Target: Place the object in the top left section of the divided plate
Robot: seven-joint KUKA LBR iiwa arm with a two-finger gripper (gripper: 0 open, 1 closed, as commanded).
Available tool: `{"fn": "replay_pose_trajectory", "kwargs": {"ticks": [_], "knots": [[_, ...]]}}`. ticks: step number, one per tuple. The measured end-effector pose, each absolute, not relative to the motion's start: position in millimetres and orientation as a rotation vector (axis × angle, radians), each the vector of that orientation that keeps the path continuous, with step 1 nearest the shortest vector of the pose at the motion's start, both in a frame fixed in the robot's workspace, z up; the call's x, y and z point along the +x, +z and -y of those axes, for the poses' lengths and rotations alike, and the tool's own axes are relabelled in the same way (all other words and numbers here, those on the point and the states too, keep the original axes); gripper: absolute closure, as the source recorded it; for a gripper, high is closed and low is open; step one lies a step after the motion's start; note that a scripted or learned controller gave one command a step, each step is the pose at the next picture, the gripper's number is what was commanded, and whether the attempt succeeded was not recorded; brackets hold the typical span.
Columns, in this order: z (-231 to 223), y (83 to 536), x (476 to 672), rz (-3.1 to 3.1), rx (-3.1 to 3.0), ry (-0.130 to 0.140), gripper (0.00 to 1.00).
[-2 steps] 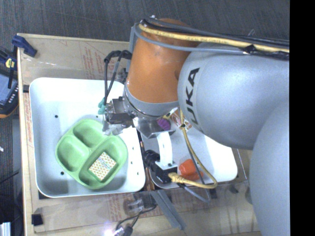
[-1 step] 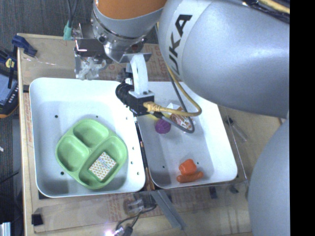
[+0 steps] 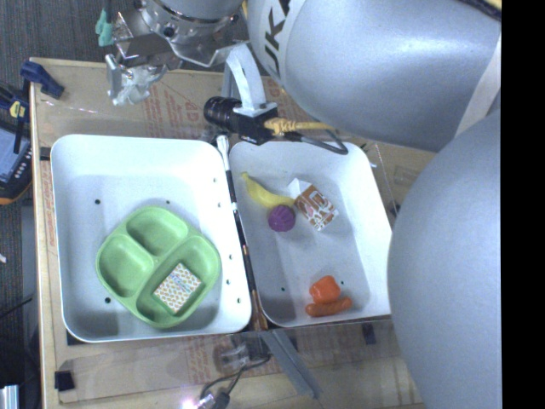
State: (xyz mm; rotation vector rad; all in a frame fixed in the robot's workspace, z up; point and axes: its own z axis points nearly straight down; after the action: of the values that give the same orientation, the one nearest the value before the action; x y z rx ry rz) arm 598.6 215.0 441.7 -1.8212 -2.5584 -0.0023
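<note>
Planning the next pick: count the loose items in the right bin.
5: banana at the top, purple ball below it, patterned packet to their right, orange piece and carrot near the bottom.

The divided plate (image 3: 158, 265) looks like matt green plastic, smooth, and the small packet (image 3: 178, 287) in it has a printed, paper-like face. Both bins (image 3: 72, 228) are smooth white plastic with a soft sheen. The desk (image 3: 183, 92) beyond the plate looks like bare wood.
</note>
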Motion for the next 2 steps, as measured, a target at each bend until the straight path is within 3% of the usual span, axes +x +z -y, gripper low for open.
{"fn": "replay_pose_trajectory", "kwargs": {"ticks": [1,2], "knots": [[-214.8,441.7,598.6,2.558,-1.821,-0.002,0.0],[-218.0,451.4,598.1,2.567,-1.806,-0.003,1.0]]}}
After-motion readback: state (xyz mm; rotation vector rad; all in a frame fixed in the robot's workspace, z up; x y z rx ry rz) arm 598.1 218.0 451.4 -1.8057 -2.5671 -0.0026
